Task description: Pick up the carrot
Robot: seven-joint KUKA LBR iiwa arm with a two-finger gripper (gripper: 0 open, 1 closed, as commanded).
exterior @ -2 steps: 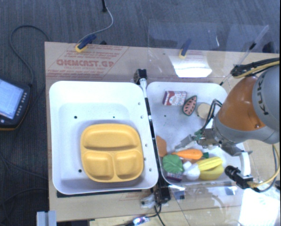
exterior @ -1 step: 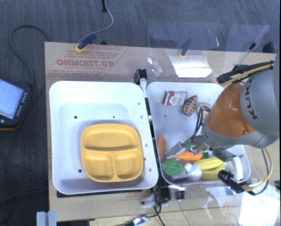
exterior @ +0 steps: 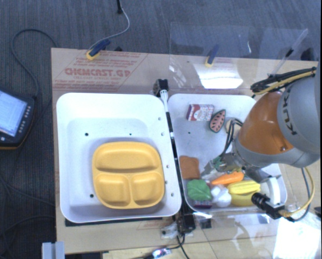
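My gripper (exterior: 224,165) hangs over the carrot (exterior: 227,178); I cannot tell its opening. Crowded against the banana (exterior: 243,188), it may snag that instead.

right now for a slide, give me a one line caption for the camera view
KUKA arm's gripper lowered beside the carrot among toy foods in the right bin; yellow divided tray in the left bin.

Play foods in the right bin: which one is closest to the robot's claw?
The orange carrot. It lies right by the claw, with the yellow corn just past it. The green lettuce and brown bread sit farther left.
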